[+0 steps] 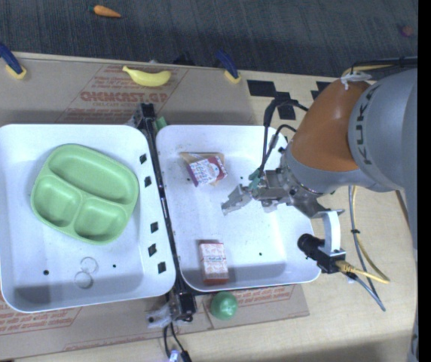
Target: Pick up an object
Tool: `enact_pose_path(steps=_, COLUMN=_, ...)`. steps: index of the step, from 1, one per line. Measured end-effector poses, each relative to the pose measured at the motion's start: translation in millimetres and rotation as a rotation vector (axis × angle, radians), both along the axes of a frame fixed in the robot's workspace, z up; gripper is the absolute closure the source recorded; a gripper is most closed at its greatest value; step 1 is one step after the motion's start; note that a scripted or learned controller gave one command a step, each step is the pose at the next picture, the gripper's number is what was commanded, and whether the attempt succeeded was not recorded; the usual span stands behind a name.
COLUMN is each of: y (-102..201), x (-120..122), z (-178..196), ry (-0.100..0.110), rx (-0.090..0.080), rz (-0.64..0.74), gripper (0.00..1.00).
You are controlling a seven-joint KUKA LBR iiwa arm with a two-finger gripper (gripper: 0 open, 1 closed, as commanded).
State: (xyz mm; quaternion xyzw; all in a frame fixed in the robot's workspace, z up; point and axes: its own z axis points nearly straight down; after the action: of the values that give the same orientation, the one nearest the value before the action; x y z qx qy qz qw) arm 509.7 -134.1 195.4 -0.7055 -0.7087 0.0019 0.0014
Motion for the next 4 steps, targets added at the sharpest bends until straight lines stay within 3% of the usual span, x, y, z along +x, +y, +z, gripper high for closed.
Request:
enact_pose_path(steps=1, y=-9, x=91, z=-105, ry=0.0, rx=0.0, rz=0.004, gripper=0.0)
enact_pose_path(steps=2, y=-9, x=92, z=-94, ry=-0.001, rx=-0.001, rz=0.007, gripper=1.0)
enact_pose_path(steps=3, y=68, x=148, z=-2, ry=-0.007, rx=0.002, rz=0.003, gripper=1.0)
enact_pose_path(steps=4, y=124, x=47, z=-4, ry=0.0, rx=0.001, rz=0.004, gripper=1.0)
